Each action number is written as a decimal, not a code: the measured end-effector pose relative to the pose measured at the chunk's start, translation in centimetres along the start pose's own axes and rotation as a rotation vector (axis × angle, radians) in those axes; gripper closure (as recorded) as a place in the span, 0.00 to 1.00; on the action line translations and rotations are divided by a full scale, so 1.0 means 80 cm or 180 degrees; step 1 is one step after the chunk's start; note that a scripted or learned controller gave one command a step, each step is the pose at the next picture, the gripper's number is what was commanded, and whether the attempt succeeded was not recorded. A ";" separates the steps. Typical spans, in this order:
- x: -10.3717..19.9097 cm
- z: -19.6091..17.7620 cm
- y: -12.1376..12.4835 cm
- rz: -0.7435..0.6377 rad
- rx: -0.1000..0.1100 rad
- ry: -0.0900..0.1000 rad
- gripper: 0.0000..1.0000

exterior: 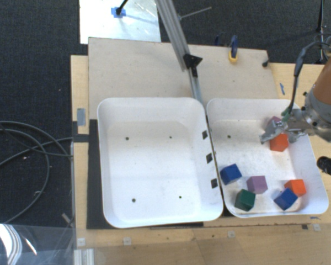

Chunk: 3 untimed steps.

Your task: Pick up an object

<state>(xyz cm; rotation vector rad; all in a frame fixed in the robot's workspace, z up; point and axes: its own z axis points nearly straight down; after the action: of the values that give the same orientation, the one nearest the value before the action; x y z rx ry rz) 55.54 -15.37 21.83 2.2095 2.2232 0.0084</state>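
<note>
My gripper hangs over the upper right part of the right bin. An orange block lies right under its tip, touching or nearly touching it. A small purple piece peeks out just behind the gripper. Toward the bin's front lie a blue cube, a purple cube, a green cube, a second blue cube and an orange cube.
The left bin stands beside the right one, and their walls meet at the middle. A slanted metal pole crosses the back board. A yellow clamp sits at the board's far edge. Cables lie on the floor at the left.
</note>
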 end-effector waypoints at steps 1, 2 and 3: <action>0.002 0.156 -0.081 0.0022 0.0033 0.0016 0.00; -0.057 0.039 -0.005 0.0005 -0.0014 -0.0017 0.00; -0.072 0.141 0.040 0.0014 0.0027 0.0004 0.00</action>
<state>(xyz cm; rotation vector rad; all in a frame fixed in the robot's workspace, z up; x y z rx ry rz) 58.90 -21.14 10.57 2.2192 2.2234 0.0003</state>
